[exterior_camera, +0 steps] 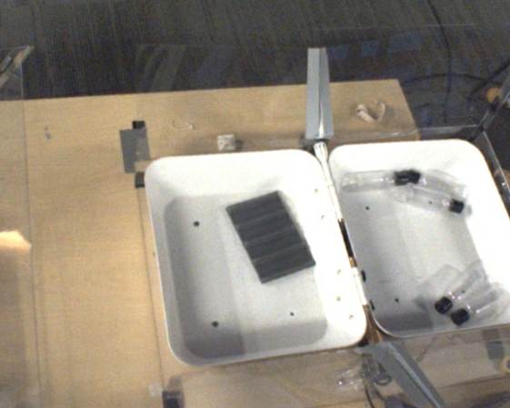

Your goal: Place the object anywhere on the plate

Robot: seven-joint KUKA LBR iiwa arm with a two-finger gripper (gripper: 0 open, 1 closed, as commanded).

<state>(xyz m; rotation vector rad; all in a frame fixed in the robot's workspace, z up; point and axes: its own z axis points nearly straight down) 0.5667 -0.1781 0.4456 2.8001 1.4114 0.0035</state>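
The bench (79,264) is lying bare and wide to the left of the plate. The left bin (165,282) is holding the plate (271,236), a dark ribbed slab lying flat and skewed, well inside the walls. White floor is showing on all sides of it, most of it below and to its left.

Right of the plate, the two bins' rims are meeting in a raised ridge. Beyond that ridge the right bin (505,216) is holding the task's things: clear vials with black caps. Two vials (417,184) are lying near that bin's far wall, up and right of the plate. A cluster (464,298) is sitting in the near right corner, farthest from the plate.

How the claw is standing, wide or narrow, I cannot tell.

The step in hand is likely picking a vial, since none is lying on the plate. The upper vials are looking like the better choice, as they are lying clear of the walls, while the cluster is crowding a corner with pieces touching. Clear, round bodies are probably going to roll, so closing across the body is seeming wiser. The carry is needing height enough to clear the ridge. The release is best aimed at the plate's middle, along its ribs, so the vial is not rolling off.
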